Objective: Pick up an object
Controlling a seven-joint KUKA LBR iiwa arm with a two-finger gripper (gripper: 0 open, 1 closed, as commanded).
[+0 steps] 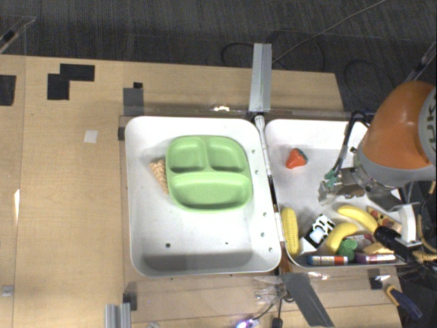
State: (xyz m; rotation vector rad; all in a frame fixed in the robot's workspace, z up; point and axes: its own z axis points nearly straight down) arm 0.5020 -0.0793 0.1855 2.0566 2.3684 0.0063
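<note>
My gripper (333, 185) hangs over the middle of the right bin (311, 132), reaching in from the right under the orange wrist band (403, 125). An orange-red strawberry-like toy (295, 158) lies up and to the left of it, apart from it. Below the gripper lie two yellow bananas (349, 225), a black-and-white object (317, 231) and a yellow corn cob (290, 229) along the bin's left wall. I see nothing between the gripper's tips.
The left bin (198, 255) holds a green divided plate (207, 171) with a beige item (158, 174) poking out at its left. Markers (329, 259) and a small green piece (348, 248) crowd the right bin's near edge. A metal post (261, 77) stands between the bins.
</note>
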